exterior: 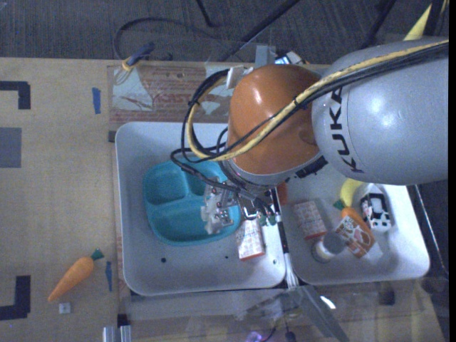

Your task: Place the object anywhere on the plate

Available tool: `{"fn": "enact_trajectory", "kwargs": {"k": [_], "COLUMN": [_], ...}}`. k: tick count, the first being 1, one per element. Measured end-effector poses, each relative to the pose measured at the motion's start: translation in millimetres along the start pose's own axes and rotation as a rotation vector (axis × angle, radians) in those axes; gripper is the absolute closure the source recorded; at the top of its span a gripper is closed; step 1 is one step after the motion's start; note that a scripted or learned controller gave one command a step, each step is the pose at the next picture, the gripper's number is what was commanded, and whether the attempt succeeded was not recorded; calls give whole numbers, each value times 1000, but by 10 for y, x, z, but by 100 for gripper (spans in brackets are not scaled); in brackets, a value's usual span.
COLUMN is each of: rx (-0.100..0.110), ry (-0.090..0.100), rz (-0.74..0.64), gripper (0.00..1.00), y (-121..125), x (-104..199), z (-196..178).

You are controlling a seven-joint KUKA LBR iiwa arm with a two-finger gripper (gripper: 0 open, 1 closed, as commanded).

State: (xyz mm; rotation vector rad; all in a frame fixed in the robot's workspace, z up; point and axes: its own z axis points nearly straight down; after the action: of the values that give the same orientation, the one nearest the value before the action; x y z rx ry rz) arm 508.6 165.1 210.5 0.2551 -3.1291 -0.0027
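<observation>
End effector: the end effector (226, 212) hangs below the orange wrist at the right rim of the teal plate (171, 198), in the left bin; whether its tips are apart or together I cannot tell, since metal parts and cables crowd them.
Object: a small carton (250, 239) with a reddish label lies in the left bin (135, 262), just right of the plate and just below the end effector, near the wall shared with the right bin; I cannot tell whether anything touches it.
Handling: likely light, with thin stiff card walls that would dent under a hard squeeze; its smooth faces may slip. Best taken across the narrow width, near the middle of its length.
Plate: shallow, divided into compartments, sitting toward the middle of the left bin; its open left compartments look bare and give plenty of landing room.
Edges: the carton sits close to the bin's right wall, so the tip on that side has little room; the plate's raised rim must be cleared on the way over.
Open room: the near-left floor of the left bin is free for approach.
Right bin: the right bin (399, 262) holds another carton (308, 218), a yellow piece (350, 189) and other small items, well apart from the plate.
Desk: a toy carrot (71, 276) lies on the desk (57, 191) near its front-left corner, outside both bins.
</observation>
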Motion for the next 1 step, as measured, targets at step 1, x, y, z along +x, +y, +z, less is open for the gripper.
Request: {"fn": "enact_trajectory", "kwargs": {"k": [1], "rx": [0], "ry": [-6], "rz": [-90], "gripper": [100], "y": [-212], "x": [-813], "z": [-604]}}
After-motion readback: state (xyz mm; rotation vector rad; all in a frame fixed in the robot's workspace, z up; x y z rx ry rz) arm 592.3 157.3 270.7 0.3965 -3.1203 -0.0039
